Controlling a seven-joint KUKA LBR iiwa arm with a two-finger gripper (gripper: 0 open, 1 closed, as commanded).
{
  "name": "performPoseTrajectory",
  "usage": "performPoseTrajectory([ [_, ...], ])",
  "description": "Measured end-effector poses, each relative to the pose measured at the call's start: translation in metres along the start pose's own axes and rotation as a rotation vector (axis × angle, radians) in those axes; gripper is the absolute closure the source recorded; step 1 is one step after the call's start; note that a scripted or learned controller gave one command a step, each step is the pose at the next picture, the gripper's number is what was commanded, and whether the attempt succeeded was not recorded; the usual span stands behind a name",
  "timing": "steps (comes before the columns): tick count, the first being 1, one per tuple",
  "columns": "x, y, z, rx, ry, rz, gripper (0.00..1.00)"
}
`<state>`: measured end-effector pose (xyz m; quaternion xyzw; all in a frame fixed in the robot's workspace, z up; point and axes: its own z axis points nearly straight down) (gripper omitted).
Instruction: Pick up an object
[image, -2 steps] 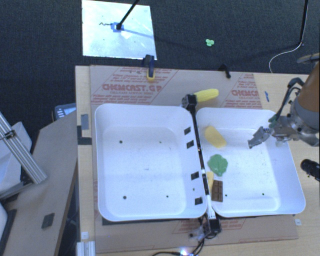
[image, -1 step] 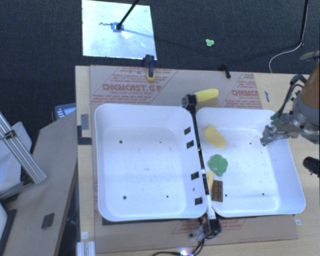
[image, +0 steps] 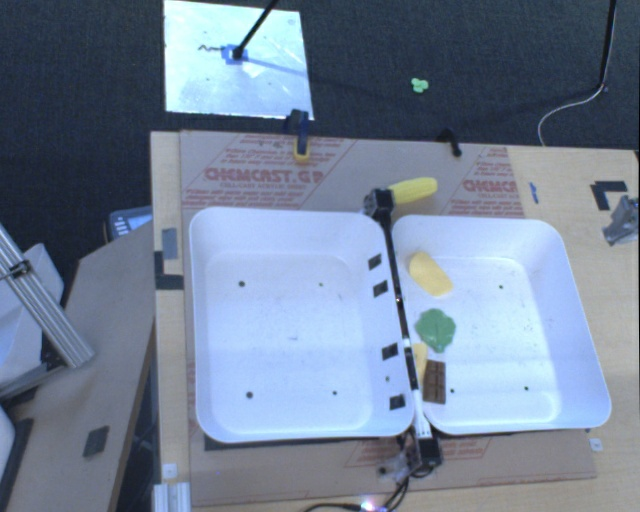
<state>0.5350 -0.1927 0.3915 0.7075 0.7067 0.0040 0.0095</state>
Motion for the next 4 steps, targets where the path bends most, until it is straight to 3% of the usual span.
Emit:
performPoseTrajectory([
  [1, 0.061, -0.012, 0.082, 0.023, 0.011, -0.01, 1.0],
  [2, 0.02, -0.048, -0.059, 0.001, 0.001, 0.001, 1.0],
  [3, 0.058, -0.049, 0.023, 0.022, 0.009, -0.008, 1.0],
  [4, 0.071, -0.052, 0.126, 0.026, 0.01, -0.004, 1.0],
])
